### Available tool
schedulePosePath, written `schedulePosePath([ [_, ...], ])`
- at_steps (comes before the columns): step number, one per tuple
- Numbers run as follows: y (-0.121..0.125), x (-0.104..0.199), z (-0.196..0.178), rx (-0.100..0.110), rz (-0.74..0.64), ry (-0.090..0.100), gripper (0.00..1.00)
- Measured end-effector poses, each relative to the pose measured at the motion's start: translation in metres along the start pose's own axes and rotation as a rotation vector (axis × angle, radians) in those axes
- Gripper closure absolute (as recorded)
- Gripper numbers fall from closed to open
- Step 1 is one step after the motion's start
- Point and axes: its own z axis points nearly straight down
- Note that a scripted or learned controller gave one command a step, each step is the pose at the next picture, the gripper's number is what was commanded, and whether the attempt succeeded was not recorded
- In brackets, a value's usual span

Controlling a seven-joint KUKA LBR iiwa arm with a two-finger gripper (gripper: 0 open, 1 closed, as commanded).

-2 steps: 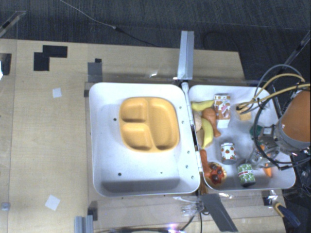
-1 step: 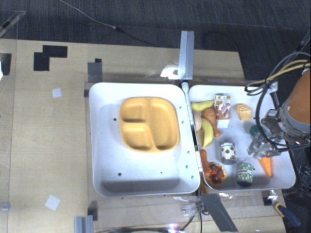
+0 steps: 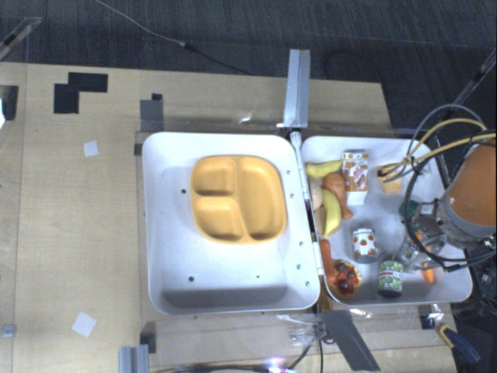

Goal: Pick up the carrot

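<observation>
A slim orange-red carrot (image 3: 324,252) lies along the left wall of the right bin (image 3: 454,290), just below the bananas. The gripper (image 3: 417,249) hangs low over that bin's right side, under the arm's orange band and a tangle of cables. It is well to the right of the carrot, with a small can between them. A small orange piece (image 3: 428,273) lies on the bin floor just below the gripper; I cannot tell what it is.
The right bin also holds two bananas (image 3: 330,208), a brownish fruit (image 3: 335,185), a tall printed can (image 3: 355,170), a short can (image 3: 364,243), a green-labelled can (image 3: 390,278) and a dark red item (image 3: 345,278). A yellow divided plate (image 3: 235,198) sits in the left bin (image 3: 167,247).
</observation>
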Motion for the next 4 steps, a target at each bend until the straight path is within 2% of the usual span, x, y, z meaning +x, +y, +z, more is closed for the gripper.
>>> schedulePosePath([
  [1, 0.032, -0.056, -0.088, 0.001, 0.178, -0.001, 1.00],
  [2, 0.012, -0.011, -0.011, -0.009, 0.022, 0.002, 1.00],
  [3, 0.003, -0.049, -0.097, 0.001, 0.168, 0.000, 1.00],
  [4, 0.004, 0.004, -0.006, -0.009, 0.078, 0.002, 1.00],
])
